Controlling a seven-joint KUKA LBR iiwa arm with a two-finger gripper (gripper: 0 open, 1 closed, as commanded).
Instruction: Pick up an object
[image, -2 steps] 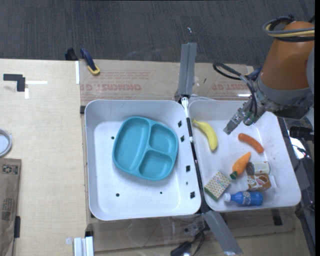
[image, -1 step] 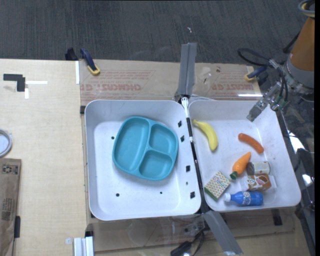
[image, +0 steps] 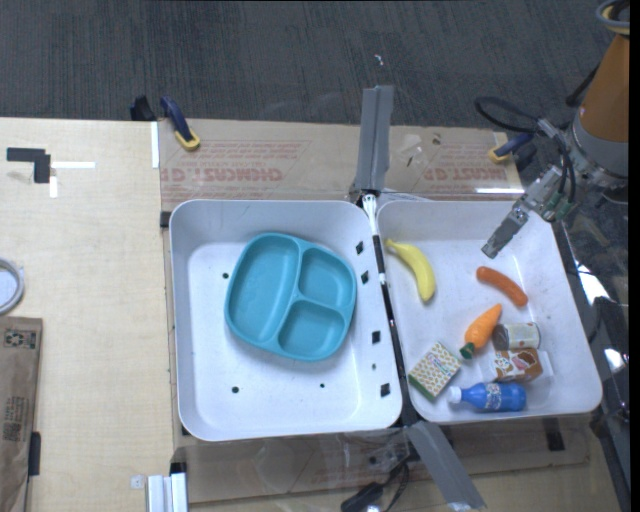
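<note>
The grey arm with its orange band (image: 612, 90) leans in over the far right corner of the right white bin (image: 560, 405). Its two-finger gripper (image: 505, 236) hangs above the bin's far right part; whether it is spread or closed I cannot tell, and nothing sits in it. Beneath it, apart, lies a red-orange sausage-shaped toy (image: 501, 285). A yellow plastic banana (image: 415, 268) rests near the bin's left wall. Toward the near edge cluster an orange toy carrot (image: 482, 329), a small white can (image: 518, 336), a brown packet (image: 520, 366), a blue-labelled bottle (image: 488, 398) and a patterned little box (image: 434, 370). The left white bin (image: 200, 395) holds a teal divided plate (image: 291, 296) at its middle.
</note>
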